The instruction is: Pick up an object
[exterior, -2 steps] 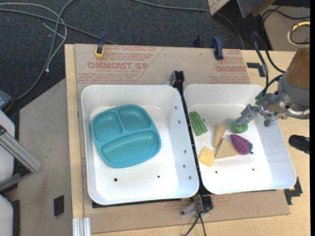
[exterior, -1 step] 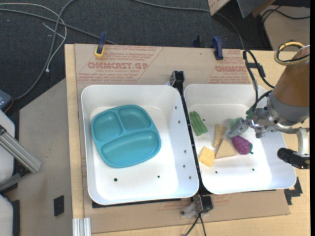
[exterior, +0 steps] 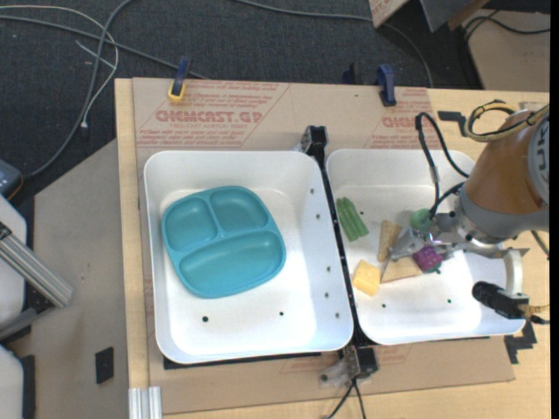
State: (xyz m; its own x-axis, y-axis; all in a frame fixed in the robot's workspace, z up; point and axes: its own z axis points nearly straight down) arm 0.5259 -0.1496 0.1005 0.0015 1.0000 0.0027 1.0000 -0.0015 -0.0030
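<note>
In the right bin [exterior: 454, 317] lie several small items: a green bar [exterior: 352, 219], a tan wedge [exterior: 387, 237], a yellow block [exterior: 367, 278], a flat tan piece [exterior: 403, 271], a purple piece [exterior: 428, 257] and a small green piece [exterior: 422, 219]. My gripper [exterior: 408, 247] is low in this bin, over the tan wedge and the flat tan piece, with the purple piece right beside it. The wrist hides part of what lies under it.
The left bin [exterior: 175, 321] holds a teal divided plate [exterior: 224, 240]. A black divider clamp [exterior: 314, 137] sits between the bins at the back. Cables loop over the bench's right side near the arm [exterior: 507, 182]. Blue clamps [exterior: 181, 77] hold the cardboard base.
</note>
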